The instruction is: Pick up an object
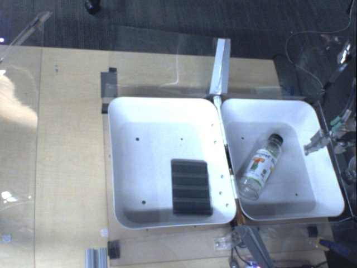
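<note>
A clear plastic bottle [261, 166] with a dark cap and a green and orange label lies tilted in the right bin [279, 111], its cap pointing to the upper right. A black ribbed rectangular block [190, 186] lies flat in the left bin [150, 116], near the front. My gripper [319, 143] shows as a grey shape at the right rim of the right bin, to the right of the bottle and apart from it. Nothing is seen in its hold.
The two white bins sit side by side on a pale wooden bench, with a metal post [220, 66] behind the divide between them. Cables and clear fittings [334, 54] crowd the right edge. Brackets [110, 82] sit at the left bin's corners.
</note>
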`<state>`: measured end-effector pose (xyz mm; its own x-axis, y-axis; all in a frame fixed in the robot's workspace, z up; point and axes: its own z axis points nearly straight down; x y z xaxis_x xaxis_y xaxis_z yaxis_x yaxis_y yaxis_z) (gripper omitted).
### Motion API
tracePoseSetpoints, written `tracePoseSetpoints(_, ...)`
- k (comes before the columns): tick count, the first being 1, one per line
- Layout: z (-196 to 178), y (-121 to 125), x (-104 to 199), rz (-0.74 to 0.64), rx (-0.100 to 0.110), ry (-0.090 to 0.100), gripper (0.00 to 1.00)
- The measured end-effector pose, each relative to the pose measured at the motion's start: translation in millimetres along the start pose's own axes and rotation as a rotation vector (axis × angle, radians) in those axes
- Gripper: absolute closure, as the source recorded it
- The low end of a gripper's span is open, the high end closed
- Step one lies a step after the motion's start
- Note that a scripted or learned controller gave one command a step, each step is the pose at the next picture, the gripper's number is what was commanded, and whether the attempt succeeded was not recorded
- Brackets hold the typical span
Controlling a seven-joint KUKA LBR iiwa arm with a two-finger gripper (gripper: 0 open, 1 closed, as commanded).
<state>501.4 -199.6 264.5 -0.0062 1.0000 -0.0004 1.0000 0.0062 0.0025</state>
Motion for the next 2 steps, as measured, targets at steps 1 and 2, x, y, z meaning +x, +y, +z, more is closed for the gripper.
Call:
tracePoseSetpoints(1,107,56,19,0.072,-0.004,-0.001,0.0)
tracePoseSetpoints(2,146,51,63,-0.128,-0.003,0.0,0.0)
